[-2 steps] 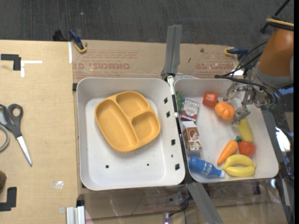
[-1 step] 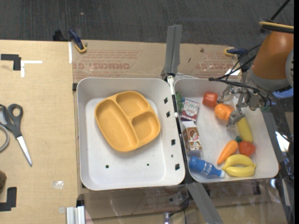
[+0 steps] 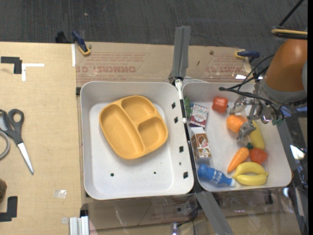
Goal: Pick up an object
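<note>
The right bin holds several toy foods. Among them are an orange fruit, a red pepper, a carrot, a banana, a red tomato and a yellow piece. A blue bottle, a brown carton and a white-and-purple packet lie along the bin's left side. My gripper hangs low over the bin, just right of the orange fruit and above the yellow piece. Nothing is visibly held in it.
An orange divided plate lies in the left bin. Scissors rest on the bench at far left. Cables trail from the wrist over the right bin's back edge. Cardboard lies behind both bins.
</note>
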{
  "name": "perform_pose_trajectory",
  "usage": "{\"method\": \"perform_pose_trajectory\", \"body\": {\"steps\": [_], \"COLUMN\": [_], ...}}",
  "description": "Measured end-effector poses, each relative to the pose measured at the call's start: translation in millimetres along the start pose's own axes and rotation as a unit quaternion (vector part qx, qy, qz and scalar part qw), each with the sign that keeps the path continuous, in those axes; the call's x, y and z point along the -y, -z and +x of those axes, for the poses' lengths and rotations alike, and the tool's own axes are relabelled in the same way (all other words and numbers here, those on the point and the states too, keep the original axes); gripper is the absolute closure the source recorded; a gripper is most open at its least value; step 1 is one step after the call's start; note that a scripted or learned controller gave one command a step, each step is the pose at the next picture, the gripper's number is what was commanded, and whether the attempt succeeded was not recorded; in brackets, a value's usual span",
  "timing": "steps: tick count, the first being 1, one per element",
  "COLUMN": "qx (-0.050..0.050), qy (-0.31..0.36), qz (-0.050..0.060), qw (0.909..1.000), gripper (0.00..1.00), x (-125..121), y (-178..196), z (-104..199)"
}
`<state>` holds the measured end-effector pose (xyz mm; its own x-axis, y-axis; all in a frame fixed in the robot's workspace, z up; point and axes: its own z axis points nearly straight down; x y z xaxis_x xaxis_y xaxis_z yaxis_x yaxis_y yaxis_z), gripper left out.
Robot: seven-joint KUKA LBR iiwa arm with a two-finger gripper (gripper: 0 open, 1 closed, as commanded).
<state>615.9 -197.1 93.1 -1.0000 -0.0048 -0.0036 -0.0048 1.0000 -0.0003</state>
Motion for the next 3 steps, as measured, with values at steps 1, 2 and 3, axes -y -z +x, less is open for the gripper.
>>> {"method": "perform_pose_trajectory", "body": {"steps": [1, 2, 3], "qx": [0.0, 0.0, 0.0], "qy": [-0.062, -0.063, -0.073], "qz": [0.0, 0.0, 0.0], "qw": [0.9981, 0.998, 0.9973], "gripper": [0.0, 0.0, 0.0], "x": [-16.1, -23.4, -33.8], "y": [-0.2, -0.3, -0.2], "z": [27.0, 48.1, 71.9]}}
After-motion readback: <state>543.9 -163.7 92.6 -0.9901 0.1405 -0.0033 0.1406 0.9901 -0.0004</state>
